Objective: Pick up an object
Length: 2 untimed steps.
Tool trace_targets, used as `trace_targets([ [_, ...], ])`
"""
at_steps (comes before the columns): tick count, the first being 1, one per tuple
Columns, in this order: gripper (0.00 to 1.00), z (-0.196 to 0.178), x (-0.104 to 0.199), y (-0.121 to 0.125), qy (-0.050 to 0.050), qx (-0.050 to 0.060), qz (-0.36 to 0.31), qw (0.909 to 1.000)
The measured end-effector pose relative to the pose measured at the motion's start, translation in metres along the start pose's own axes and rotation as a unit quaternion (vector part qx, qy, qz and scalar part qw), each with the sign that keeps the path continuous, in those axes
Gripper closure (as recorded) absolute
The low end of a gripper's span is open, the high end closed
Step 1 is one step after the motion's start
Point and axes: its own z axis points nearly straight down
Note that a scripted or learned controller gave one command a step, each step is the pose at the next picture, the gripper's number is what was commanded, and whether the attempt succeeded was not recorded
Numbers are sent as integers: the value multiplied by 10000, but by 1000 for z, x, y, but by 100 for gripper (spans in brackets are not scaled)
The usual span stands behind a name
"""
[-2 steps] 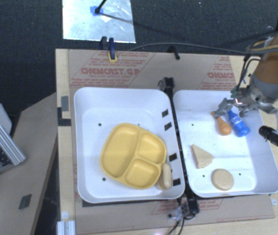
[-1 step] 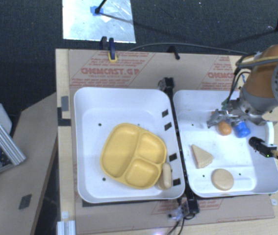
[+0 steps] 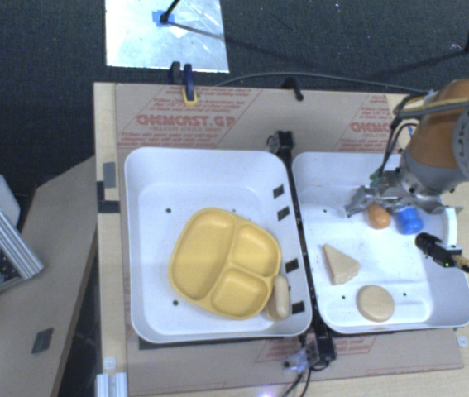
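Observation:
In the right bin (image 3: 333, 319), my gripper (image 3: 380, 198) hangs low at the far side. A small orange ball (image 3: 378, 217) sits just below it in the picture. A blue piece (image 3: 407, 220) lies right beside the ball, partly under the wrist. I cannot tell whether the gripper touches either of them. Nearer the front lie a pale yellow wedge (image 3: 341, 264) and a round tan disc (image 3: 375, 303), both apart from the gripper.
The left bin (image 3: 155, 188) holds a yellow divided plate (image 3: 226, 263), with a beige oblong piece (image 3: 279, 296) against its right edge. A black divider (image 3: 294, 222) runs between the bins. A small black part on a cable (image 3: 435, 250) sits over the right bin's right side.

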Motion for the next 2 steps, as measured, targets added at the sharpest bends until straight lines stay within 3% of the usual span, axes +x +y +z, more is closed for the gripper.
trace_targets([
  [1, 100, -11, -1, 1, -14, -15, 1, 10000],
  [2, 100, -75, -3, 5, -23, -31, -2, 10000],
])
